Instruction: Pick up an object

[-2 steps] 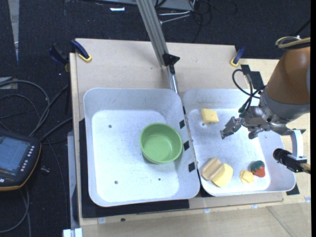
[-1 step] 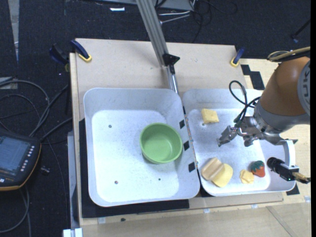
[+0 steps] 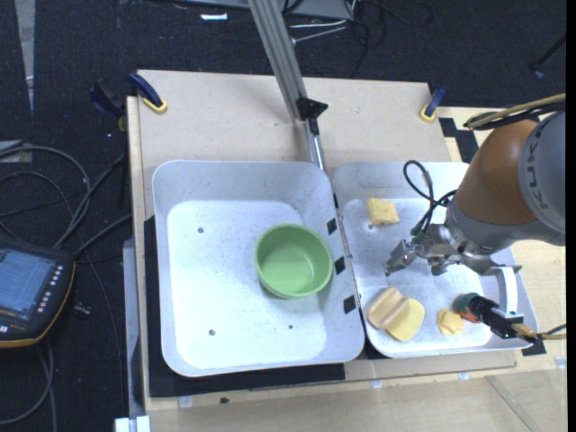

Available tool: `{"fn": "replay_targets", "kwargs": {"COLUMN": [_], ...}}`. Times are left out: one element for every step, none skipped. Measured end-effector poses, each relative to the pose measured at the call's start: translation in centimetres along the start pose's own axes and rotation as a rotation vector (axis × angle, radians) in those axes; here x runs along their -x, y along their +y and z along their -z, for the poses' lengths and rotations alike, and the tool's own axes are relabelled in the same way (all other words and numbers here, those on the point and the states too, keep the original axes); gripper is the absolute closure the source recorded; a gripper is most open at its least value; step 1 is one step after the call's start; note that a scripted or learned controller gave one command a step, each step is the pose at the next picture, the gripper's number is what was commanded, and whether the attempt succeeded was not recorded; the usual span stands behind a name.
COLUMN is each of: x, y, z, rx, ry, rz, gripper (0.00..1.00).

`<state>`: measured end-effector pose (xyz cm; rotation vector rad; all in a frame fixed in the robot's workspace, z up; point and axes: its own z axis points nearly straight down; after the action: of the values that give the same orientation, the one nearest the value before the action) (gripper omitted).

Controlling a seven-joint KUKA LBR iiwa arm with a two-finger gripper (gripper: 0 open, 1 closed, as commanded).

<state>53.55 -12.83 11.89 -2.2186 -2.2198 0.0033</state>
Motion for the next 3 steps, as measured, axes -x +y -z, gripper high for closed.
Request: {"fn": "replay_targets", "kwargs": {"x": [0.0, 0.0, 0.0], "y": [0.1, -0.6, -0.6], "z": [1.2, 7.1, 12.3], "rx": [0.004, 0.008, 0.009], "ry": [-0.001, -0.001, -0.002], "rz": [-0.001, 0.0, 0.0], "gripper": [1.0, 1.0, 1.0]}}
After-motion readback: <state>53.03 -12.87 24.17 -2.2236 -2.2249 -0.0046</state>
